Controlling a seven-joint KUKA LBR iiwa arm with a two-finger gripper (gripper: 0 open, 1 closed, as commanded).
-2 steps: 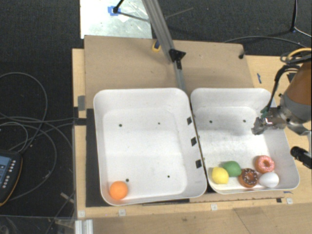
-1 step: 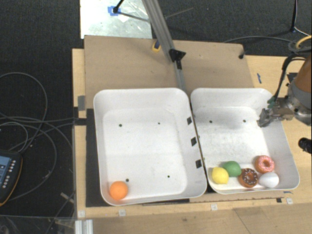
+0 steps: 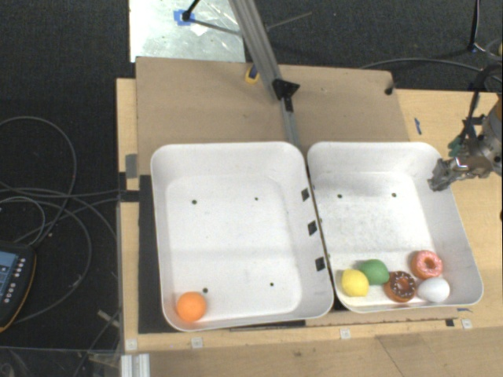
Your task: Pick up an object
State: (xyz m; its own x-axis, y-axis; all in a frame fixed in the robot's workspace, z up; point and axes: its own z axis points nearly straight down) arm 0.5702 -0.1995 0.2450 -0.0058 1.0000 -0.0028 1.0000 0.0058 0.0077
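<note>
A: Well, where is the pincer (image 3: 442, 175) seen?

B: It is seen at the right side of the camera view, over the upper right rim of the right bin (image 3: 377, 171). It is small and partly blurred, so whether it is spread or pressed together cannot be told. Nothing is seen between its tips.

A: And what is seen in that bin?

B: Five things are gathered along its near edge, well apart from the pincer. A yellow lemon-like piece (image 3: 354, 283) is placed at the left of the group, with a green piece (image 3: 375, 271) just behind and touching it. A brown doughnut (image 3: 402, 287) is set to the right of those, a pink doughnut (image 3: 427, 264) is found behind and to its right, and a white ball (image 3: 434, 290) is lodged in the near right corner, touching the brown doughnut.

A: What is seen in the other bin?

B: An orange ball (image 3: 191, 306) is seen alone in the near left corner of the left bin (image 3: 228, 163). Both bins are set side by side on the table (image 3: 196, 100), their inner edges touching, with a few black clips along the seam.

A: Anything else around?

B: A grey pole (image 3: 255, 30) is slanted across the far part of the table, and black cables (image 3: 47, 210) are spread on the dark floor at the left.
</note>
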